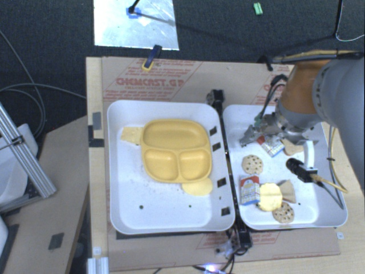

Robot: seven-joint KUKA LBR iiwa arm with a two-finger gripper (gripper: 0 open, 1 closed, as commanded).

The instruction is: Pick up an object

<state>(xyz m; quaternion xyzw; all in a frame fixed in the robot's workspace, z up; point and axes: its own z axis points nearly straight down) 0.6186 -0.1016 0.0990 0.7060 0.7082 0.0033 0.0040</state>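
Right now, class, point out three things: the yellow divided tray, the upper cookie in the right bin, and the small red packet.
yellow divided tray (pixel 174 149), camera view, its large top compartment.
upper cookie (pixel 252 164), camera view, its middle.
small red packet (pixel 248 189), camera view, its printed face.

Smooth glossy white plastic bins (pixel 165 218) hold a matt yellow plastic tray (pixel 174 150).

Two bins sit side by side on the bench. The left bin (pixel 122 210) holds a divided tray (pixel 174 150) near its middle, with a flat slice (pixel 132 135) at the tray's left edge and a round piece (pixel 198 187) tucked under its near right corner. In the right bin (pixel 331 213) a cookie (pixel 252 164) lies towards the middle, and nearer the front a small packet (pixel 248 189), a block (pixel 270 196) and another cookie (pixel 283 212) crowd together — touching. The arm (pixel 328 93) reaches over that bin's far side.
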